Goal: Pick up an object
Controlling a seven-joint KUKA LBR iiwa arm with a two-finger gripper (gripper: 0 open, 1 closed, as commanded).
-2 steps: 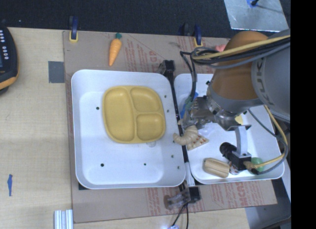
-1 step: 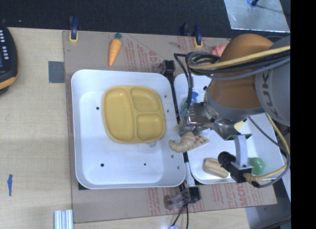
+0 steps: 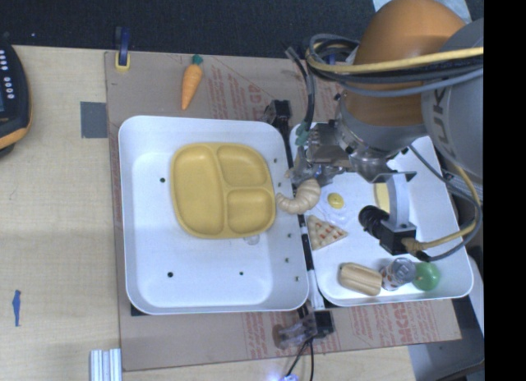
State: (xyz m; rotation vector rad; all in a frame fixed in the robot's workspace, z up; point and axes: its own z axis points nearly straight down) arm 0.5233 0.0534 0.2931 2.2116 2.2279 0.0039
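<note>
My gripper hangs over the left edge of the right bin, under the grey arm with its orange band. Just below it a tan croissant lies across the rims where the two bins meet; I cannot tell whether the gripper touches it. In the right bin lie a fried egg, a pizza slice, a bread loaf, a green ball and a small shiny object. A yellow divided plate sits in the left bin.
A toy carrot lies on the brown board behind the left bin. A yellow piece shows partly behind the arm's hardware. A dark handheld device rests at the bench's far left edge.
</note>
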